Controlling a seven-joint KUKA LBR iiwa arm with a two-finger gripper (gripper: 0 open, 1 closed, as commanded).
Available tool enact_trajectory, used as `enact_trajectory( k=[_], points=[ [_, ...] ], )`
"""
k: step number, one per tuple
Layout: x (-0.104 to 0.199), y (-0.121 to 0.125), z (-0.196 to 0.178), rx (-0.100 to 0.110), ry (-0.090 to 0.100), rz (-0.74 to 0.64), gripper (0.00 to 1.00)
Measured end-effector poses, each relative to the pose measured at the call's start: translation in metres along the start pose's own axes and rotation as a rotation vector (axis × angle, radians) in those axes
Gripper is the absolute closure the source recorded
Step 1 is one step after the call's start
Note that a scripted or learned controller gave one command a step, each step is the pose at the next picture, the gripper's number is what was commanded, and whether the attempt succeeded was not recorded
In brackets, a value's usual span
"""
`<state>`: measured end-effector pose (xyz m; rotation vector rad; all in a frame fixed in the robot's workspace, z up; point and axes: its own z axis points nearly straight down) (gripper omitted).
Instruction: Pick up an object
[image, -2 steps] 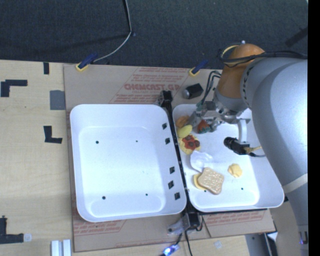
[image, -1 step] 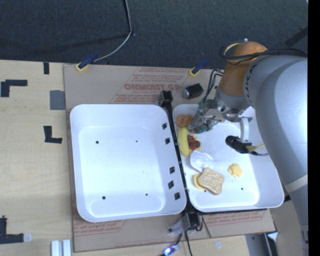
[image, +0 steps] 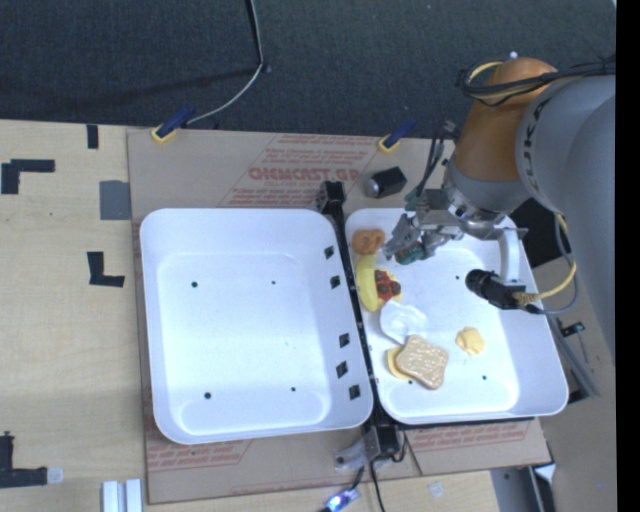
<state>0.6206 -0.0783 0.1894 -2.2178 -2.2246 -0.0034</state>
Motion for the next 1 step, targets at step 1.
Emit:
enact_trajectory(
  k=[1],
  points=[
    [0.0743,0.0228,0.0058,0.002,0.0,-0.005,1.0]
  ],
)
